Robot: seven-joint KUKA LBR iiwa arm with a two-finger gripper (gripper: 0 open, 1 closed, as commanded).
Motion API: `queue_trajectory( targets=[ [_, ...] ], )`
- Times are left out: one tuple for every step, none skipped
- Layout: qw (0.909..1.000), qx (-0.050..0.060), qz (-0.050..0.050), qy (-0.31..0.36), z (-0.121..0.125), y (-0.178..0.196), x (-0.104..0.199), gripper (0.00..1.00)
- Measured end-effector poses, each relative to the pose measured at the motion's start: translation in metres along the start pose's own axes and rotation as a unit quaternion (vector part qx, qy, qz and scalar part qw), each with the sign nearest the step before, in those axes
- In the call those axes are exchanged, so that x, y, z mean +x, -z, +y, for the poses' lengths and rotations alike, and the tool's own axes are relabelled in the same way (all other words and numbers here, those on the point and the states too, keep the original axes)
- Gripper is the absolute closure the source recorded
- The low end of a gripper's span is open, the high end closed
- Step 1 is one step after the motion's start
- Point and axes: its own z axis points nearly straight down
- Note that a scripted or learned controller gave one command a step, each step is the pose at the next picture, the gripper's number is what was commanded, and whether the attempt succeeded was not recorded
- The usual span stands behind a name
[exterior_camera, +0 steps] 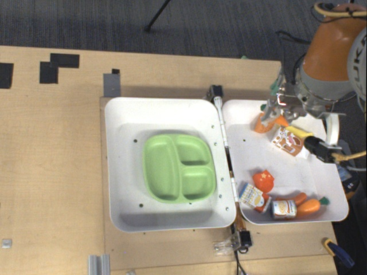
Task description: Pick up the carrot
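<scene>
The carrot (pixel 310 207), orange with a green stub at its right end, lies along the near edge of the right bin (pixel 246 132), beside a small can (pixel 284 209). My gripper (pixel 275 111) hangs over the far part of that bin, well away from the carrot. A small orange piece (pixel 264 125) sits directly at the gripper's tip, touching or just under it; I cannot tell whether it is held.
A patterned snack packet (pixel 288 141) lies just right of the gripper. A red-orange pepper-like toy (pixel 264 180) and a small carton (pixel 251 195) sit in the near left of the right bin. A green divided plate (pixel 178 166) lies in the left bin (pixel 126 211).
</scene>
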Motion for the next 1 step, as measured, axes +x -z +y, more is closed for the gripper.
queue_trajectory(
  targets=[
    [1.0, 0.003, 0.0, 0.001, -0.0254, 0.0784, 0.0567, 1.0]
  ],
)
